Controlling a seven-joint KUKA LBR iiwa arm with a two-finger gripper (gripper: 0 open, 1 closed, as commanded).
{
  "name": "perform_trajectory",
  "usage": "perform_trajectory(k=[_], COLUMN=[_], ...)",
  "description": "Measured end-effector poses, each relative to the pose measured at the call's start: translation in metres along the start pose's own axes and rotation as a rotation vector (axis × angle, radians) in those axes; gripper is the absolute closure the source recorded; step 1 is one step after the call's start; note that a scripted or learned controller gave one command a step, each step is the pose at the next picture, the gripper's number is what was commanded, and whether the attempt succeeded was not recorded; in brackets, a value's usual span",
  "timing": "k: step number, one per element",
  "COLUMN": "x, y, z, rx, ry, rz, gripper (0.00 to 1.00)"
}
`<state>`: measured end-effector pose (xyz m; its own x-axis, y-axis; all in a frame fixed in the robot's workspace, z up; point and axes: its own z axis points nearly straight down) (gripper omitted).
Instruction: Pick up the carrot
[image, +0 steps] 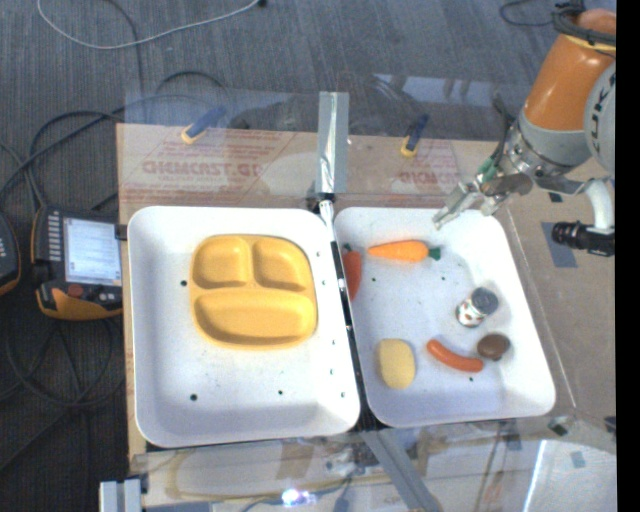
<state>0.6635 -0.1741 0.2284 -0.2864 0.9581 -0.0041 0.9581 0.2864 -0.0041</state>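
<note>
Orange carrot unobstructed, gripper fingers blurred

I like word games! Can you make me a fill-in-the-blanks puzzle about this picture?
1. The orange carrot with the green tip lies in the ____ white bin.
2. The yellow plastic tray has ____ compartments.
3. The end effector hangs over that bin's ____ rim.
4. The pale yellow potato lies ____ of the red sausage.

Missing words: right; three; far; left

Grey carpet floor strewn with cables.
</note>
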Motion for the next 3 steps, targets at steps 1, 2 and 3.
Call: perform_trajectory(k=[1,2,3], x=[0.027,0.027,0.118], y=[0.013,0.011,0.023], z=[0.131,0.125,0.045], rx=[-0.002,0.009,-0.003], ry=[0.001,0.004,0.004], rz=[-0.039,-0.040,-0.140], gripper=[0.00,1.00,1.00])
